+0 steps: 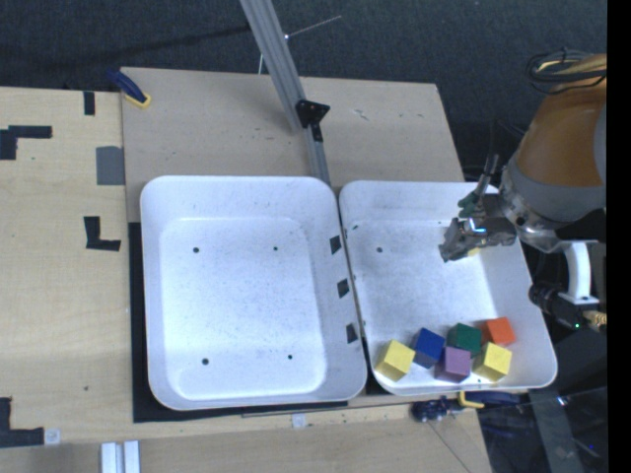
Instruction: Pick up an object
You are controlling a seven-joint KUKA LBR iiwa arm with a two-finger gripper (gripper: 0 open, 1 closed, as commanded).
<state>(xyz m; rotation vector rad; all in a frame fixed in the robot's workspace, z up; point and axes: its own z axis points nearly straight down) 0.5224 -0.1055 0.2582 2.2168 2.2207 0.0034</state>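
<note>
A grey KUKA arm [557, 161] with an orange band reaches in from three o'clock, its gripper [455, 246] hanging over the upper half of the right bin [414, 215]. The dark fingertips point toward the bin floor, with nothing visible between them; at this distance and blur it cannot be told whether the jaws are spread or closed.

The candidates for picking sit huddled in the right bin's five o'clock corner, well apart from the gripper. A yellow cube [395, 359] lies at the nine o'clock end of the cluster, just beside a blue cube [429, 345]. A purple cube [455, 363] rests at the cluster's six o'clock edge, with a green cube [464, 339] touching it at twelve o'clock. An orange cube [500, 330] stands at the two o'clock end, and a second yellow cube [496, 361] sits below it, against the bin's rim.

The left bin [158, 264] lies alongside at nine o'clock. A slanted metal pole [276, 52] crosses the wooden bench [217, 116] from twelve o'clock, ending at a black clamp [312, 114]. No brand mark, label or lettering is legible on the cubes, bins or arm; black tape pieces [97, 233] mark the bench at nine o'clock.
</note>
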